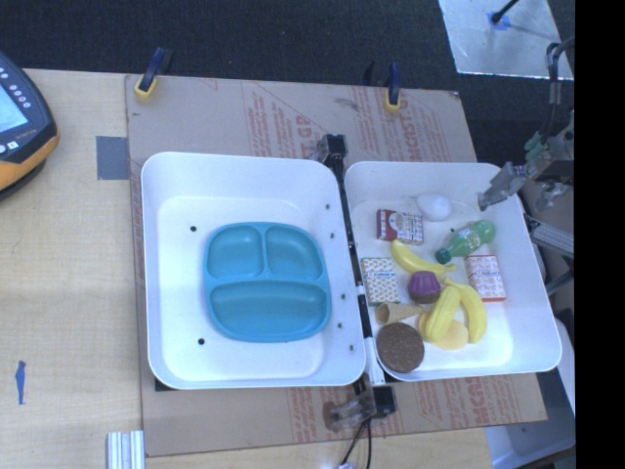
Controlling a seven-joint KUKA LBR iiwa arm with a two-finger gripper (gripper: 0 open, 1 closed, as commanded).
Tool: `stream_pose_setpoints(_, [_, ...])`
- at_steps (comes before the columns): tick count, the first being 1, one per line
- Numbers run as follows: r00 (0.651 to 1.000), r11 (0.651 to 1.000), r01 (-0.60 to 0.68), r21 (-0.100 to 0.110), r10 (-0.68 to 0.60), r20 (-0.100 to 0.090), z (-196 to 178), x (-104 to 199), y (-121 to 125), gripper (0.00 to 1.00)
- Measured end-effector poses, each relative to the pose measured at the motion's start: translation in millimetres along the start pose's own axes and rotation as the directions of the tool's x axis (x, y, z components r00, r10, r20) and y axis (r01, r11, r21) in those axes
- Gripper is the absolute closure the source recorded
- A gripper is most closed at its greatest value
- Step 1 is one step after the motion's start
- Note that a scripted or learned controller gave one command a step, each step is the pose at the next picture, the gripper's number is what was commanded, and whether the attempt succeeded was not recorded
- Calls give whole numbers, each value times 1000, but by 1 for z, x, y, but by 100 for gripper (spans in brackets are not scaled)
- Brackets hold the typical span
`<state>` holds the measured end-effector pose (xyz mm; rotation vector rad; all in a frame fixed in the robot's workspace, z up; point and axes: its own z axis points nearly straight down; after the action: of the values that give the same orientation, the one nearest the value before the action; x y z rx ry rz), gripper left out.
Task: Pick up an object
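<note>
The right bin (527, 360) holds several small toy foods. Among them are a red and white carton (399, 226), a white egg-shaped piece (434, 205), a green bottle (466, 240) and a single banana (416, 260). A purple piece (424, 284), a bunch of bananas (457, 314), a pink box (485, 277), a patterned box (380, 280), a cone (399, 312) and a brown round cookie (400, 347) also lie there. My gripper (496, 191) hangs over the bin's right rim near its far corner, just above and right of the green bottle, with nothing seen in it.
The left bin (166, 262) holds a blue divided plate (267, 281). Clamps (151, 71) (393, 85) pin the cardboard sheet at the back. A yellow and black device (20, 115) lies at the far left of the bench.
</note>
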<state>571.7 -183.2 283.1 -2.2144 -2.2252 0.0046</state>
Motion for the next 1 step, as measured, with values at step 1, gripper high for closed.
stream_pose_setpoints(1, [1000, 1000, 5, 11, -5, -5, 118, 53, -5, 0])
